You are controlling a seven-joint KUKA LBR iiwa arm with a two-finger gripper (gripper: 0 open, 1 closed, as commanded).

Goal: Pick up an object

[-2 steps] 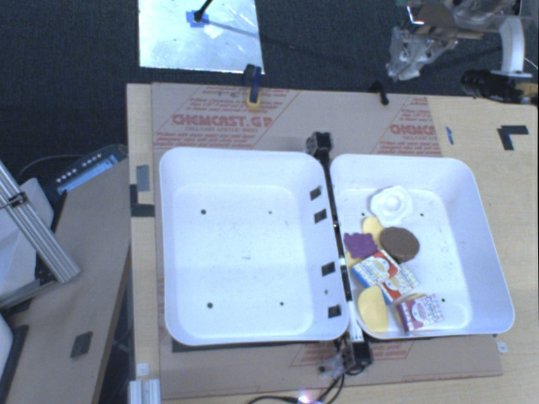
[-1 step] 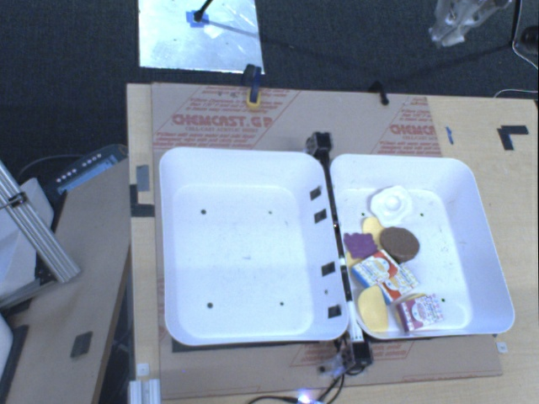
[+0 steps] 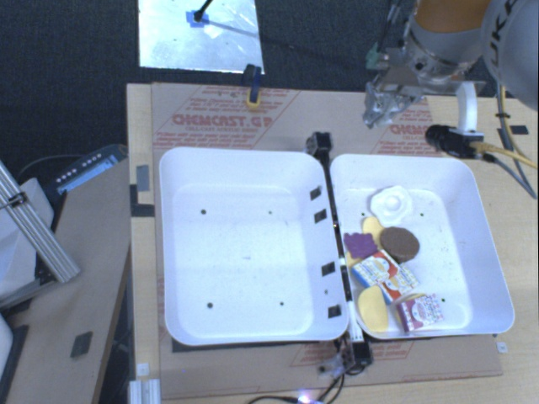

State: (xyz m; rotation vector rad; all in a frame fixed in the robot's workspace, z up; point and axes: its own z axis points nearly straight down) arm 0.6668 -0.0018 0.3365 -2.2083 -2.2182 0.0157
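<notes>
My gripper (image 3: 383, 112) hangs high above the back edge of the right bin (image 3: 484, 225), with nothing between its fingers. In that bin's left half lies a cluster of toy foods: a fried egg (image 3: 392, 201), a brown round cookie (image 3: 399, 243), a purple piece (image 3: 360, 246), a red and white packet (image 3: 383, 274), a small red box (image 3: 420, 311) and a yellow oval piece (image 3: 373, 307). A smaller yellow piece (image 3: 371, 225) sits beside the egg.
The left bin (image 3: 181, 225) stands beside the right one, with black clips (image 3: 324, 217) along the shared wall. A shiny metal sheet (image 3: 200, 23) lies at the back left. Both bins rest on brown cardboard (image 3: 219, 116).
</notes>
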